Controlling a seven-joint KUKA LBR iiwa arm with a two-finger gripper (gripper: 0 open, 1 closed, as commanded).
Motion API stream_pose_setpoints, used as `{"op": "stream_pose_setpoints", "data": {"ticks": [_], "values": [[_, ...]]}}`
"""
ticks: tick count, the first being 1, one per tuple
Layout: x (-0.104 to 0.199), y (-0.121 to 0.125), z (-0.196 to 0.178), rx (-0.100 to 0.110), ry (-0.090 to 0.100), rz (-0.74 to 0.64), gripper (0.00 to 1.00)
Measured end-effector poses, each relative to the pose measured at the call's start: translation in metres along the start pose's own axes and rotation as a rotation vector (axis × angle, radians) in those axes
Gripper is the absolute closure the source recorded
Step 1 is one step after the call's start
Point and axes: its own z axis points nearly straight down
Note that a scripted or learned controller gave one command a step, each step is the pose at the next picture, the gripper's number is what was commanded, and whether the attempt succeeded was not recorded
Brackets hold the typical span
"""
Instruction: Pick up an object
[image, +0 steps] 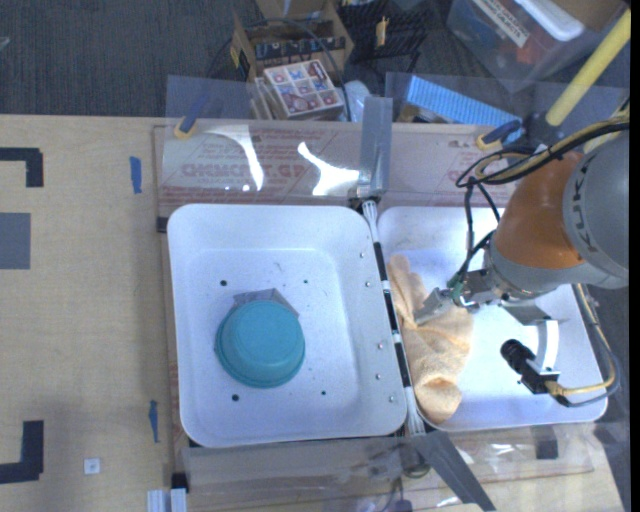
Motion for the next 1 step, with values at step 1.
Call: {"op": "stream_pose_setpoints", "data": {"ticks": [1], "values": [[-0.0055,-0.0016,0.0006,0.003,0.003,0.059,0.00]]}}
